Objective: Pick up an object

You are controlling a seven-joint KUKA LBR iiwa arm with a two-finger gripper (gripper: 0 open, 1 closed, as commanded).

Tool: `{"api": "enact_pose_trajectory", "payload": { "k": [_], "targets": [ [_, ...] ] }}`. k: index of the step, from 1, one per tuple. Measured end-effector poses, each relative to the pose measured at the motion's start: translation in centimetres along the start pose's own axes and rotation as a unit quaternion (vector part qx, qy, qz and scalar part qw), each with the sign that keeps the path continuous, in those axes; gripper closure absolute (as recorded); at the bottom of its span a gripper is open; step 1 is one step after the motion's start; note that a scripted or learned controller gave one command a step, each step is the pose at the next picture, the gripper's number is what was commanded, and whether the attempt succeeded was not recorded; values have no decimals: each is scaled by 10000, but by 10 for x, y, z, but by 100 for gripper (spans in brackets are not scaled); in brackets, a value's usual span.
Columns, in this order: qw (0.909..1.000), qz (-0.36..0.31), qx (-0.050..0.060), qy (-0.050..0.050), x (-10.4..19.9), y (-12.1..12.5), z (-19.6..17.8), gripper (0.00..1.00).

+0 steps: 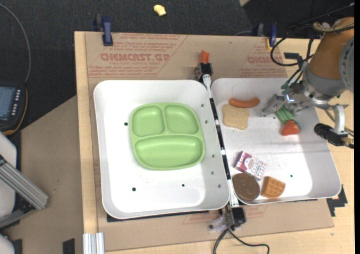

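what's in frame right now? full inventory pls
bins: 2, white, side by side on bench
divided plate: 1, green, left bin
toy hot dog: 1, orange-red, right bin, far side
toy bread slice: 1, tan, below hot dog
toy strawberry: 1, red with green top, right bin, beside gripper
packet: 1, pink and white, right bin
round cookie: 1, brown, near edge
toy waffle: 1, orange, beside cookie
yellow bit: 1, floor
clamps: 2, blue, far bench edge
gripper: 1, grey, over right bin

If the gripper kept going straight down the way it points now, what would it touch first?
Most likely the red and green toy vegetable, which lies right under the gripper in the right bin. From this slanted view, height is hard to judge, so it may instead land on bin floor just beside it.
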State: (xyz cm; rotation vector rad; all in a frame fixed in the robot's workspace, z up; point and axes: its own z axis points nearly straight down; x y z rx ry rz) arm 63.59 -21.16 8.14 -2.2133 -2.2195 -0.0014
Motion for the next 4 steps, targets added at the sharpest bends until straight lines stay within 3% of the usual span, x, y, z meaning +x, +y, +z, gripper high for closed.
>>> {"api": "enact_pose_trajectory", "payload": {
  "k": [1, 2, 3, 4],
  "targets": [
    [10000, 0, -29, -25, -1, 1, -14, 100],
    [10000, -4, -53, -33, 33, -3, -65, 100],
    [10000, -17, -76, -33, 89, -9, -145, 100],
    [10000, -12, 4, -14, 147, -20, -100, 100]
  ]
}}
